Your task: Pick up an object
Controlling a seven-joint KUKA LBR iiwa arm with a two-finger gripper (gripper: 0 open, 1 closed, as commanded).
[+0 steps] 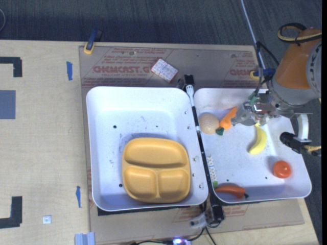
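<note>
The right bin (291, 188) holds several toy foods. A beige egg (208, 123) lies by its left wall, with an orange carrot (228, 119) with a green tip right beside it. A yellow banana (258, 141) lies mid-bin and an orange-red tomato (281, 169) sits to the right. A red chili (230, 190) rests on the front rim. My gripper (248, 114) hangs low over the back of this bin, just right of the carrot and above the banana. Nothing can be seen held in it.
The left bin (102, 137) carries a yellow divided plate (156, 170) at its front. A small printed card (164, 70) lies on the cardboard behind the bins. The arm's grey and orange body (296, 68) looms over the right bin's back right corner, with cables nearby.
</note>
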